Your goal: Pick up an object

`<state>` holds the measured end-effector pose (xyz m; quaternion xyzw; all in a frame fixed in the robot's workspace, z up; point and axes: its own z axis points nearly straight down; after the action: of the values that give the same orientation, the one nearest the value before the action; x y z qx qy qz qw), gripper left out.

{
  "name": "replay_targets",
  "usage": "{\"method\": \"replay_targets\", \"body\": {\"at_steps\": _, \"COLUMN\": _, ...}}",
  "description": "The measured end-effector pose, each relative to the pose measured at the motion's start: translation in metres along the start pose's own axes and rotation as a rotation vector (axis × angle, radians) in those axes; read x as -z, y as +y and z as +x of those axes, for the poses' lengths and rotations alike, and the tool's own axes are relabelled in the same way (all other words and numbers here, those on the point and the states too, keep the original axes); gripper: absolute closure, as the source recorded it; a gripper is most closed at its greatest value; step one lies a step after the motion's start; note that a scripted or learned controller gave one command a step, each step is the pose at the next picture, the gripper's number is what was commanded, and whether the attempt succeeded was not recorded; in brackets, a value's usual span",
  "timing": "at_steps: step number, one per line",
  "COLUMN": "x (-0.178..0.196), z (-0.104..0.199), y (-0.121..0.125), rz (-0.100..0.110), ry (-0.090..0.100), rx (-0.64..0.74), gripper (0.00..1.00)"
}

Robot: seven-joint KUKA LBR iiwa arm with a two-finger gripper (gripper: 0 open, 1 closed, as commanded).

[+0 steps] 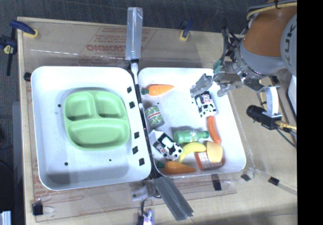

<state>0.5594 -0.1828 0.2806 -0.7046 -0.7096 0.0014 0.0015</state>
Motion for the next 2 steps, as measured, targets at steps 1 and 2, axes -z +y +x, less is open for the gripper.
{"method": "replay_targets", "body": {"at_steps": 1, "x": -0.113, "z": -0.027, "y": 0.025, "rz": 0.000, "ry": -0.001, "rx": 0.060, "gripper": 0.00}}
{"method": "replay_targets", "body": {"at_steps": 2, "x": -0.180, "z": -0.026, "y": 0.030, "rz": 0.000, "ry": 0.000, "rx": 0.073, "gripper": 0.00}}
